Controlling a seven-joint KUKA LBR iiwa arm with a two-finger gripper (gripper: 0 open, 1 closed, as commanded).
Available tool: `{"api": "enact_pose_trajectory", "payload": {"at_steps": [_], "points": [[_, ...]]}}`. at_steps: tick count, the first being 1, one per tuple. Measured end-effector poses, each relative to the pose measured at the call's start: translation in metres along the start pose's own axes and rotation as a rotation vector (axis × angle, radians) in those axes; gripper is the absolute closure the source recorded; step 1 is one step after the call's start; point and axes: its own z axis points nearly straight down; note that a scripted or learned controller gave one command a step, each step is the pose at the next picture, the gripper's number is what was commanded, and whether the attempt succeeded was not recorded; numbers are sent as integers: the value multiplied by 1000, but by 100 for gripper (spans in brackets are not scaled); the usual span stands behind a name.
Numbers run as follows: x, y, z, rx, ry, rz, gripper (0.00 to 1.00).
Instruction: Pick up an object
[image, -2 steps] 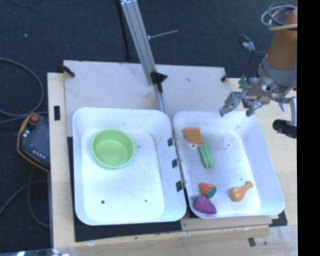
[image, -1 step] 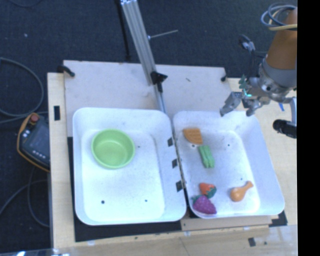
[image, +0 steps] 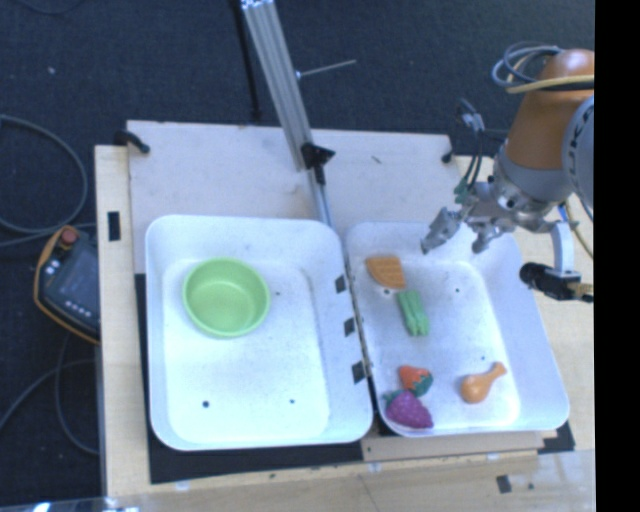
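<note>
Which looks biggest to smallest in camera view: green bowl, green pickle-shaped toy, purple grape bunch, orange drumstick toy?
1. Round light-green plastic bowl, clearly largest.
2-4. Green pickle-shaped toy, purple toy grape bunch and orange drumstick toy look too alike to rank.

Five toy foods (image: 412, 313), right bin

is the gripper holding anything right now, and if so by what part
Nothing is held. The gripper hangs open above the far edge of the right bin, with no object between its fingers. The toys lie loose in that bin.
</note>
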Motion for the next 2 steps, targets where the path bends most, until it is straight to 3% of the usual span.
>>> {"api": "enact_pose_trajectory", "payload": {"at_steps": [2], "points": [[-10, 1, 112, 0, 0, 6, 0]]}}
